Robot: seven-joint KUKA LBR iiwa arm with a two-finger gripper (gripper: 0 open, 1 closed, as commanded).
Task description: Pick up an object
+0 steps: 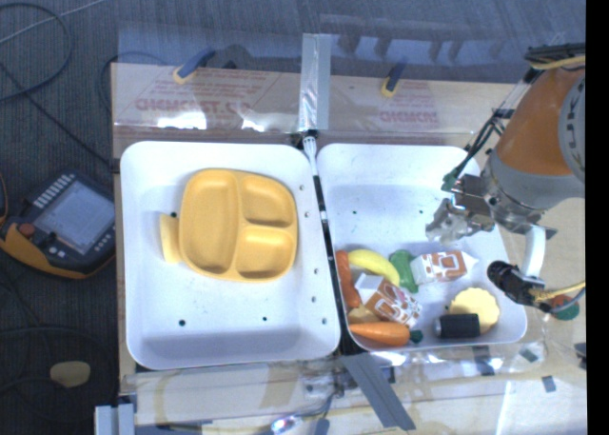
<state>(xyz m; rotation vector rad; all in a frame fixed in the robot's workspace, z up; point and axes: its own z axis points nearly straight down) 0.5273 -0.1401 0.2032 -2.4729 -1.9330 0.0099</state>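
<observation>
The right bin (381, 176) holds a heap of toy food along its near side: a yellow banana (373, 263), a green piece (405, 269), a white-and-orange carton (443, 266), a red-and-white packet (392, 304), an orange carrot (380, 333), a pale yellow round piece (476, 306) and a black block (459, 326). My gripper (453, 221) hangs over the right part of that bin, just above and beyond the carton. Nothing shows between its fingers.
The left bin (152, 328) carries a yellow divided plate (237, 223). A metal divider post (315, 81) stands between the bins at the back. A teach pendant (62, 224) lies on the floor to the left. Cables hang beside the arm at the right.
</observation>
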